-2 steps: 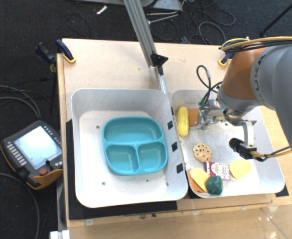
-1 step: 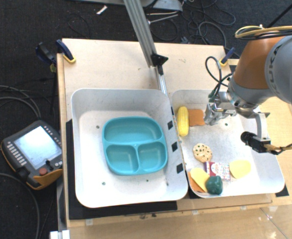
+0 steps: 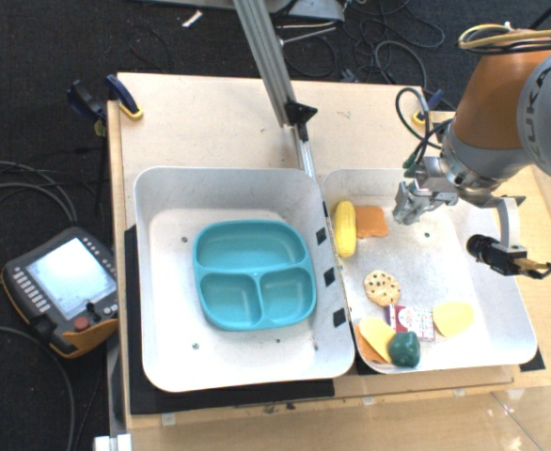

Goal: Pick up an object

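Camera view, looking down at a slant on a wooden bench (image 3: 210,111) bearing two shallow white bins side by side. Lying in the left bin (image 3: 163,205): a teal divided plate (image 3: 255,273) with three compartments, sitting roughly centred and flat. Lying in the right bin (image 3: 501,318): a yellow corn-like toy (image 3: 345,228) resting against the wall between the bins, touching an orange square piece (image 3: 371,222) just beside it; a round cookie with dark spots (image 3: 382,287) sitting near the middle; a small pink-and-white packet (image 3: 411,320) lying below the cookie; a yellow lemon-shaped piece (image 3: 453,318) lying just beside the packet; a yellow-orange wedge (image 3: 377,338) and a dark green toy (image 3: 405,349) crowding the near corner, the green one overlapping the wedge.

Reaching in from the right: the grey arm with its orange band (image 3: 501,92), wrist tilting down over the far part of the right bin. Hovering near the orange square piece and apart from it: the gripper (image 3: 409,207), carrying nothing visible between its fingers; fingers too small and blurred for telling released from clenched.

Standing off the bench at left: a handheld control pendant (image 3: 64,289) with a lit screen, lying on the dark floor among cables.
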`<state>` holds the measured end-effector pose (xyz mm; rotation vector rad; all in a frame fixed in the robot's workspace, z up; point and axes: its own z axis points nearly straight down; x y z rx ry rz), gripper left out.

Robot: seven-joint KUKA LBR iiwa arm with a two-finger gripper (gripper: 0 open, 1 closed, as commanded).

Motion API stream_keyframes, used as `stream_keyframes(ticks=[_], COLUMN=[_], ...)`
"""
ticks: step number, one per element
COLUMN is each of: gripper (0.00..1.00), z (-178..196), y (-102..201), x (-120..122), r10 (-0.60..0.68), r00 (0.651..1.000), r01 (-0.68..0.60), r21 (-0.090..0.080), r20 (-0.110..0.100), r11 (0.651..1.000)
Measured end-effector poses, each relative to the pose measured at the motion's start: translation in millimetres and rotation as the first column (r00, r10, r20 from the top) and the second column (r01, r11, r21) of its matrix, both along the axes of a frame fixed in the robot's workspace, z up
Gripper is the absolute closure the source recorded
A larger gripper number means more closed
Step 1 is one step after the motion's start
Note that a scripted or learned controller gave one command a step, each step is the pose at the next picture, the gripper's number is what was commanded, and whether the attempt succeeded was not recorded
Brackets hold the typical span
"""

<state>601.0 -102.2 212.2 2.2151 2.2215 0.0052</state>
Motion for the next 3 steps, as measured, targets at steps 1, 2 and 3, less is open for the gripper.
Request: stream_keyframes(ticks=[1, 2, 3], gripper=[1.0, 1.0, 1.0], z=[32, 19, 28], y=[0, 46, 101], x=[1, -20, -44], r10=[0.0, 0.004, 0.006], r00=[1.0, 1.0, 1.0], r01=[0.0, -0.004, -0.006], r21=[0.0, 0.002, 0.003], r20=[-0.001, -0.009, -0.007], r11=[1.0, 1.0, 1.0])
